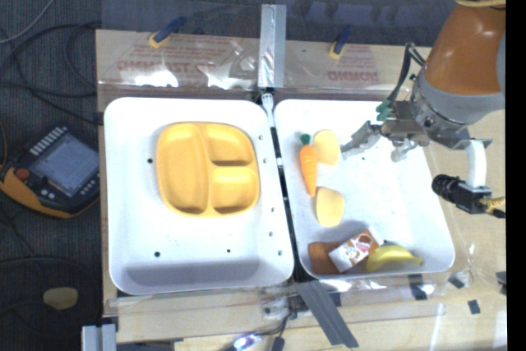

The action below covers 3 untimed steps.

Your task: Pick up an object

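From my remote station I see the gripper [380,142] hanging over the upper right of the right bin [411,201], its fingers spread wide and holding nothing. Left of it in that bin lie a carrot [308,165] and two pale yellow pieces [326,147]; a banana [391,258] and small carton [353,251] sit at the bottom, while a yellow divided tray [207,167] fills the left bin [131,251].
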Motion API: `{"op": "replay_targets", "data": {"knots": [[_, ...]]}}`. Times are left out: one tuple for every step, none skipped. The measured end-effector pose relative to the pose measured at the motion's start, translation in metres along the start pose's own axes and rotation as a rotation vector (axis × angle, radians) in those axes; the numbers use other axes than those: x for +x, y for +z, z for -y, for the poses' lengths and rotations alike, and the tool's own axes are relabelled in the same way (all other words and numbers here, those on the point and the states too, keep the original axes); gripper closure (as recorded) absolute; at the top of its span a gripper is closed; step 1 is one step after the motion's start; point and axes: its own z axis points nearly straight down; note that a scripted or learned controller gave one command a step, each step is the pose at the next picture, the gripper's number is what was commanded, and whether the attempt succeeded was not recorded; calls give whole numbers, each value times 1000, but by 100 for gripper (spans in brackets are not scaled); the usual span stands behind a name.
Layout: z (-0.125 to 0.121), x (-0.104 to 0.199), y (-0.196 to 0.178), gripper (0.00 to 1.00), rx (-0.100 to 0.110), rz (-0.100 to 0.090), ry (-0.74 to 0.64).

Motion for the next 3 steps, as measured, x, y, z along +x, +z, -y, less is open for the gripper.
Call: {"op": "replay_targets", "data": {"knots": [[-33, -2, 134, 0, 0, -1, -244], [-121, -8, 181, 0, -9, 4, -365], [-88, -7, 182, 0, -14, 3, -287]]}}
